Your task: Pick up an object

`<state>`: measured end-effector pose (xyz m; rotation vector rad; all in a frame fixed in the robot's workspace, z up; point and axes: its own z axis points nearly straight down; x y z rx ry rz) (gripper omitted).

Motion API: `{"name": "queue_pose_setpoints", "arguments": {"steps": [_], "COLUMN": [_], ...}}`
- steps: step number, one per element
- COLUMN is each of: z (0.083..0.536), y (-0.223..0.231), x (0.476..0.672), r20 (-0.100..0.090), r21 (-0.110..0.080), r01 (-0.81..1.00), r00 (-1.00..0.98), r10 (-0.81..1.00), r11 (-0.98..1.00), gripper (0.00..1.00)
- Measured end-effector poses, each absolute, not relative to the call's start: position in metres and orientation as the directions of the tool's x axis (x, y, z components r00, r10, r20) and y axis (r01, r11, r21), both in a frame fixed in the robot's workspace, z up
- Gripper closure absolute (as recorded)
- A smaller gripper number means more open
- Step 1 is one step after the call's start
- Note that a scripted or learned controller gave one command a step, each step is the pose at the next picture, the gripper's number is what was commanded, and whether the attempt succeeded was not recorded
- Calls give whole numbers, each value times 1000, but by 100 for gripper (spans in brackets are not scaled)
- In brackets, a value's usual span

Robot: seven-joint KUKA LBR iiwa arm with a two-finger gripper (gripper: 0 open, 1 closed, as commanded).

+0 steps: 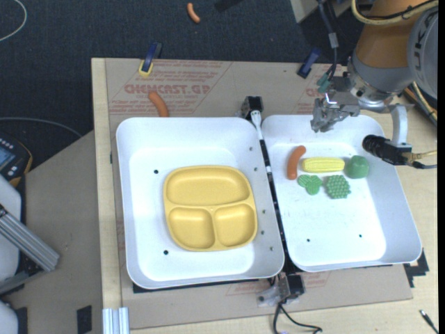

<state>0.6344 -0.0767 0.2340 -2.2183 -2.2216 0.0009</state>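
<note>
Our gripper (325, 119) hangs above the right bin (389, 235)'s far rim; its grip we cannot tell. The toy corn (324, 165) lies mid-bin among tightly clustered neighbours, risking a glancing miss.

White bins: two, left bin (132, 186) and right bin (389, 214), side by side on counter (208, 82).

Yellow divided plate (208, 206): one, three compartments, in left bin.

Toy sausages: three. One in right bin (295, 161), one on counter (159, 104), one on dark floor (193, 12).

Corn cob (323, 165): one.

Green toy pieces: three. Round smooth one (358, 167), bumpy one (337, 186), small leafy one (309, 184).

Blue clamps at counter's far edge: two, one with yellow tip (148, 60), other (309, 64).
</note>
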Motion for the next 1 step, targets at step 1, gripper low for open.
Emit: {"name": "queue_pose_setpoints", "arguments": {"steps": [1], "z": [214], "y": [-77], "x": [642], "r20": [0], "r21": [-3], "r01": [1000], "r00": [-1], "r10": [1000], "r11": [1], "gripper": [100]}}
